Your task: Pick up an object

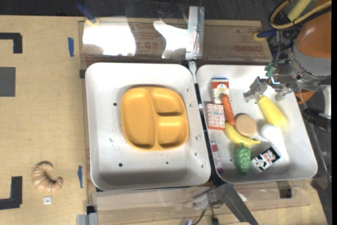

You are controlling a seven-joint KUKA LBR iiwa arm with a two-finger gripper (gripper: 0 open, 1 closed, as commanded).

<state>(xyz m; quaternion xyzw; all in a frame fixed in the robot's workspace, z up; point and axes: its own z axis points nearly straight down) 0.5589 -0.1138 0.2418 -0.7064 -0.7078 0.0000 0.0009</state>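
The tool (268,89) hangs low over the far part of the right bin (308,163), its fingers spread apart with nothing between them — so the pick is, by my judgement, not yet made. Just on the near side of the tool lies a yellow corn cob (273,112), the likeliest target; farther toward the near rim sit a round bun (245,125) and a banana (239,136). Closing on an item and lifting are left.
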